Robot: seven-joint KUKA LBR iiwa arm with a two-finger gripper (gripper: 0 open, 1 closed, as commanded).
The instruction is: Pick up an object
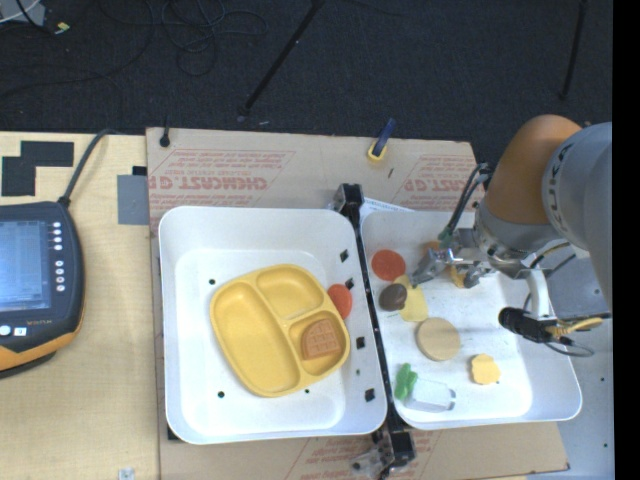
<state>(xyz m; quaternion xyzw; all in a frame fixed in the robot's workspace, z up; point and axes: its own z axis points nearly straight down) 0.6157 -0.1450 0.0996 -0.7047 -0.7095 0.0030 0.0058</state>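
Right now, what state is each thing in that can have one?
Gripper: low over the right bin, nothing seen held.
Yellow tray: flat in the left bin, a brown piece in one compartment.
Tan disc: lying flat.
Handheld screen: lit.

Black-and-orange teach pendant (30, 273) at bench's left edge, yellow clamp (379, 148) on the cardboard sheet (300, 173).
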